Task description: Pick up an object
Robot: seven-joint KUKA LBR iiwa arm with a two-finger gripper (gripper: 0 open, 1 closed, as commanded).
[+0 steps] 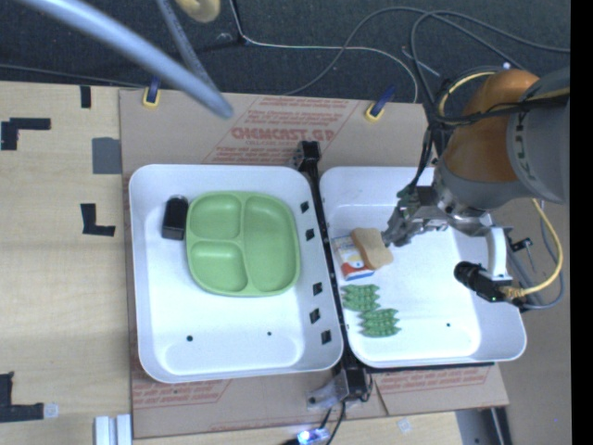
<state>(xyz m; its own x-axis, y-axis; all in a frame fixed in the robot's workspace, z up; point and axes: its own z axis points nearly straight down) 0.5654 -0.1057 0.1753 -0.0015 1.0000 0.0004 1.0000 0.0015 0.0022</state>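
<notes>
My gripper (400,226) hangs low over the right bin (463,341), at the upper right edge of a tan block (367,246); I cannot see whether it touches the block. Under the block's lower left side lies a small white carton with red and blue print (353,267). Two green pea pods (361,296) (379,323) lie nearer the bin's front. The grey arm with its orange band (482,128) comes in from the right above the bin.
The left bin (157,341) holds a green divided plate (245,244) and a small black object (174,218) by the plate's left edge. Black clips run along the seam between the bins (320,276). Cables loop behind the bins and beside the arm.
</notes>
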